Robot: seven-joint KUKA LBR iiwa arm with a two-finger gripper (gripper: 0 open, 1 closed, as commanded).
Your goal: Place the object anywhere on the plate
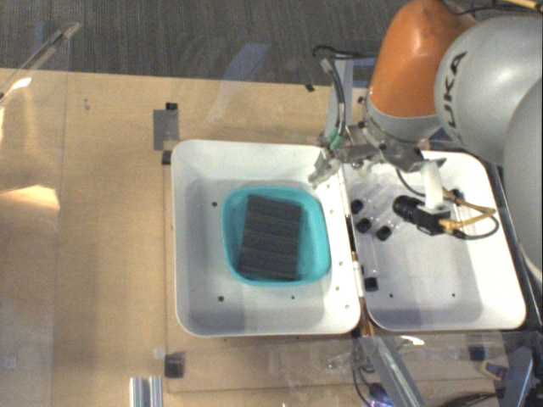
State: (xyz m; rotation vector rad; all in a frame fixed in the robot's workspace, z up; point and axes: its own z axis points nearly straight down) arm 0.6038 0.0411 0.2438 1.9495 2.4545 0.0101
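One cam, fixed above the wooden bench [85, 227], looking down at a slant from mid-range. Both white bins fit in frame: left bin [195, 295] w/ teal plate [318, 244] near centre, right bin [441, 295] at 3 o'clock. Grey-and-orange arm [416, 58] enters at 2 o'clock, large, nearest the lens. Dark carpet [170, 15] spans 12 o'clock.

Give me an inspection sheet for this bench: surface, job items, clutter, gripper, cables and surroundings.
Surface: wooden bench bearing a left bin and a right bin, both white.
Job's things: teal plate in the left bin; dark ridged block lying on it.
Clutter: small dark spots in the right bin, too small to identify.
Grippers: gripper over the bins' shared edge, apart from the block.
Cables: dark cables by the wrist.
Surroundings: grey carpet beyond the bench.
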